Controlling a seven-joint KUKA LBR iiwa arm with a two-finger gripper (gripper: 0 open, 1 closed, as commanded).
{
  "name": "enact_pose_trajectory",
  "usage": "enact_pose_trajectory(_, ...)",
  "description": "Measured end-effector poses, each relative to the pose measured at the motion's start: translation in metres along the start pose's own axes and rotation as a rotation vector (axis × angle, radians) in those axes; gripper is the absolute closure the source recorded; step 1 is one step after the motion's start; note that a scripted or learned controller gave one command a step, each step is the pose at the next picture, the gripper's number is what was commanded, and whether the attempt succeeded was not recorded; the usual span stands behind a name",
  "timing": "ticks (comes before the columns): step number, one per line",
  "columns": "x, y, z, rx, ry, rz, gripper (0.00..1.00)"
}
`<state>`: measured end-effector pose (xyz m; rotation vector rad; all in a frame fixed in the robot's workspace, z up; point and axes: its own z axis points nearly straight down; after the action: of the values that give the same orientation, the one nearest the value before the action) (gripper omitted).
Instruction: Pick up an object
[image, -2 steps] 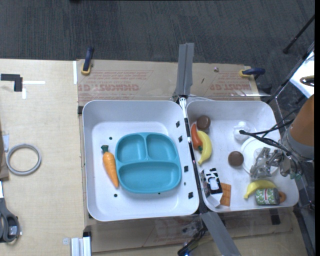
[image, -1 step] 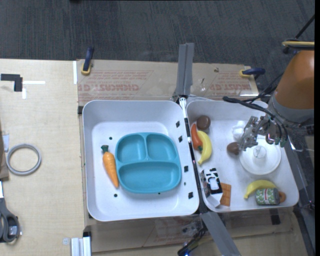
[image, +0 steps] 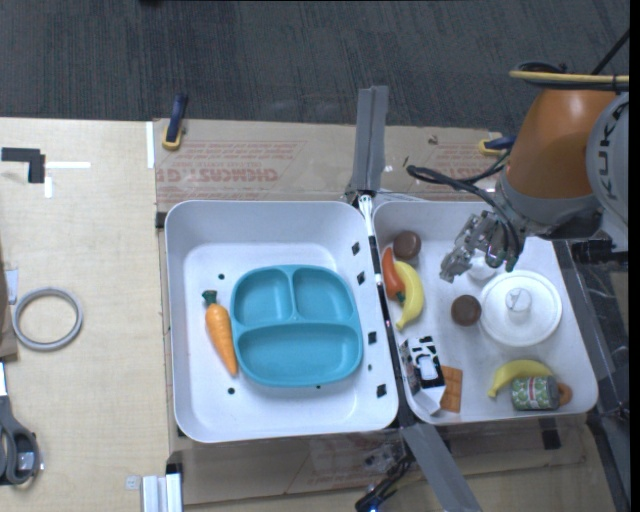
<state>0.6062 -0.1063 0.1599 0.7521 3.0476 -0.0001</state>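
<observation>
Whether the jaws are parted or closed cannot be made out, since the gripper (image: 470, 252) is small and blurred where it hangs over the upper middle of the right bin (image: 572, 300), and nothing can be seen caught in it. That bin holds a dark brown ball (image: 405, 244) near its upper left, a second brown ball (image: 466, 310) just below the gripper and beside a white lidded bowl (image: 520, 306), a yellow banana (image: 410, 293) with an orange-red piece (image: 391, 272) against its left side along the left wall, a black and white object (image: 426, 362) lower down with a flat orange piece (image: 451, 389) beside it, and a second banana (image: 517, 374) above a green can (image: 533, 394) in the lower right corner. The left bin (image: 190, 330) holds a blue divided plate (image: 297, 325) with a toy carrot (image: 220, 331) lying just left of it on the bin floor. Red lettering on the cardboard (image: 250, 160) behind the bins reads upside down and is too blurred to make out; part of "KU" shows on the arm (image: 560, 140). A roll of tape (image: 45, 318) lies on the bench well left of the bins.
</observation>
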Motion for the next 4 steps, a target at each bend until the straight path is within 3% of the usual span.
enact_pose_trajectory(1,-0.019,0.020,-0.096,0.000,-0.002,0.001,1.00)
enact_pose_trajectory(3,-0.021,0.022,-0.115,0.000,-0.011,-0.005,1.00)
enact_pose_trajectory(4,-0.014,0.056,-0.130,0.000,-0.002,0.050,1.00)
